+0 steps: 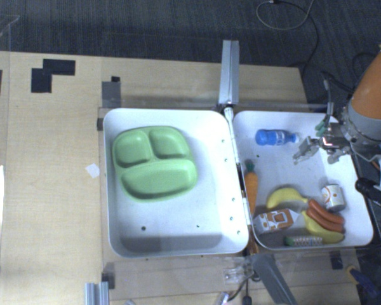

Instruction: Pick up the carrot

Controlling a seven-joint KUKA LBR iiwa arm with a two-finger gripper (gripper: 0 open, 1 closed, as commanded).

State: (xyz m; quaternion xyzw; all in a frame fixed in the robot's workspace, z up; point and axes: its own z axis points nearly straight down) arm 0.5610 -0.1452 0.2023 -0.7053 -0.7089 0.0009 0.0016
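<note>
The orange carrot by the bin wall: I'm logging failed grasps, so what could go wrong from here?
1. The orange carrot lies tight along the left wall of the right white bin, so a finger might strike the wall.
2. The gripper sits across the bin; the blue plastic bottle and yellow banana lie near its likely path.

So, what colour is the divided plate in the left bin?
Light green; the divided plastic plate shows best in the camera view.

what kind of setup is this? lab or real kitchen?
Most likely a robot pick-and-place lab bench, not a kitchen: two white bins side by side on a wooden bench, toy-looking food such as the carrot and banana, and a loose cable on the carpet.
</note>
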